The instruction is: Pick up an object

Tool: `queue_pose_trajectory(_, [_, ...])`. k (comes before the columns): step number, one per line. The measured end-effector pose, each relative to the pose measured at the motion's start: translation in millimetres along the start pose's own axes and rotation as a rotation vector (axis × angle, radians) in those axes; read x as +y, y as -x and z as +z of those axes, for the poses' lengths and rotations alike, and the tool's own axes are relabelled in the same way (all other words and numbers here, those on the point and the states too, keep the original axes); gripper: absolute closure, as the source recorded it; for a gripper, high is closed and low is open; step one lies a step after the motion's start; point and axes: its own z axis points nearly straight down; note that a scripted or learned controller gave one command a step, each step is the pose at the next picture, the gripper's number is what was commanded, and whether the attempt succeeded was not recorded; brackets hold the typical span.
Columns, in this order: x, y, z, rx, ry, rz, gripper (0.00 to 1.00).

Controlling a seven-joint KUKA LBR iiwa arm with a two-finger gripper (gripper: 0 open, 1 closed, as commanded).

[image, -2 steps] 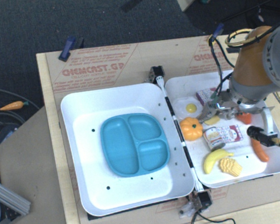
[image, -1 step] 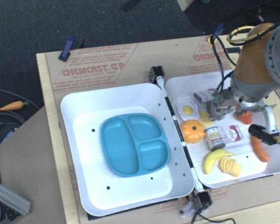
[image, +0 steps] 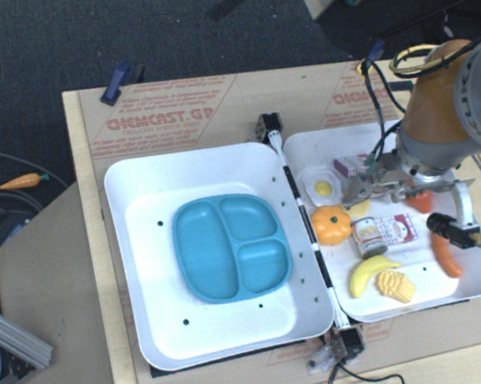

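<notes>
A: What sits under the gripper (image: pixel 371 180)?

B: In the right white bin (image: pixel 477 283), a clutter of toy food: a round orange plastic pumpkin (image: pixel 332 225) against the left wall, a yellow plastic banana (image: pixel 367 274) near the front, and a ridged yellow corn piece (image: pixel 395 286) touching it.

A: Anything else crowding in?

B: A small labelled jar on its side (image: pixel 384 231) between pumpkin and banana, a clear cup with a yellow centre (image: pixel 321 187), and an orange carrot (image: pixel 446 254) at the right.

A: And the left white bin (image: pixel 133 245)?

B: It bears a light blue three-compartment plate (image: pixel 230 246).

A: Is the gripper clenched?

B: I cannot tell.

A: Any writing?

B: "CHEMCAST" in red on the brown board (image: pixel 160 116).
</notes>
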Motion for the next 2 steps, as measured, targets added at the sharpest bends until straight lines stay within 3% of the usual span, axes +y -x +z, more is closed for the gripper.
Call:
queue_pose_trajectory(1, [0.4,0.1,-10.2,0.000,0.002,0.001,1.00])
queue_pose_trajectory(2, [0.3,0.0,-9.9,0.000,0.001,0.001,0.00])
